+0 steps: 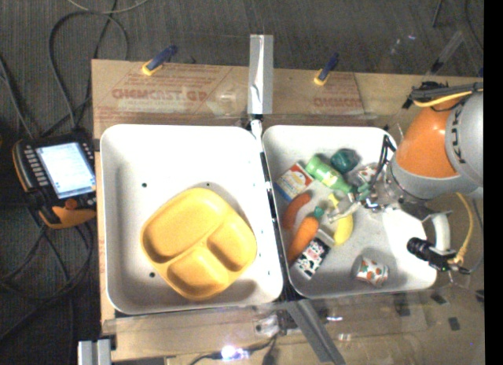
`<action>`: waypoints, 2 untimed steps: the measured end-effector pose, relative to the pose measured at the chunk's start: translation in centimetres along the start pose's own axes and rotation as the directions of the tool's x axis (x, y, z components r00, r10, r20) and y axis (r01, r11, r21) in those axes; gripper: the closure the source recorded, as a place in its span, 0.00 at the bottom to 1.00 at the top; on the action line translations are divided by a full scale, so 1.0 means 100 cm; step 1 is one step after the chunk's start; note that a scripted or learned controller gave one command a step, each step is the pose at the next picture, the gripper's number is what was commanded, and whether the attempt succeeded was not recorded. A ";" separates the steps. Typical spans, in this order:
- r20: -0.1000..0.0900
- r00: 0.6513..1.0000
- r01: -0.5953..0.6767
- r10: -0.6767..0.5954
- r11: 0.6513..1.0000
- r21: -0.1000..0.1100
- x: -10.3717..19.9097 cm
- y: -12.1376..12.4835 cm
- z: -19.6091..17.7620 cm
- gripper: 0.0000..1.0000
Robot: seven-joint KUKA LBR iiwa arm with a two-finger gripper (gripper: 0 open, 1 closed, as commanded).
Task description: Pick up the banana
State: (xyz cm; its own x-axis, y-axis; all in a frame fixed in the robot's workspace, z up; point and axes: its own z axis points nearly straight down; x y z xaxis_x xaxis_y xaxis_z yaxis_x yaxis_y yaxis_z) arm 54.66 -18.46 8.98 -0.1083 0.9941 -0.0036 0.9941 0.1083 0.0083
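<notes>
Two shallow white bins [110, 198]. Right one: your small yellow banana [343, 230] beside an orange carrot [303, 234], amid clutter. Grey two-finger gripper [363, 198] hovers just beside it for access; jaw state: cannot tell.

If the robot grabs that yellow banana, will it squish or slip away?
The small yellow banana looks like smooth, stiff toy plastic, so probably no squishing. Its curved, glossy skin might slip between fingers. The orange carrot lies close beside it and could get nudged.
</notes>
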 end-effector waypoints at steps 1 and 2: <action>0.002 1.000 0.001 -0.001 1.000 -0.004 0.000 0.001 -0.010 1.00; 0.000 0.995 -0.103 0.103 0.995 0.011 0.044 0.052 -0.111 1.00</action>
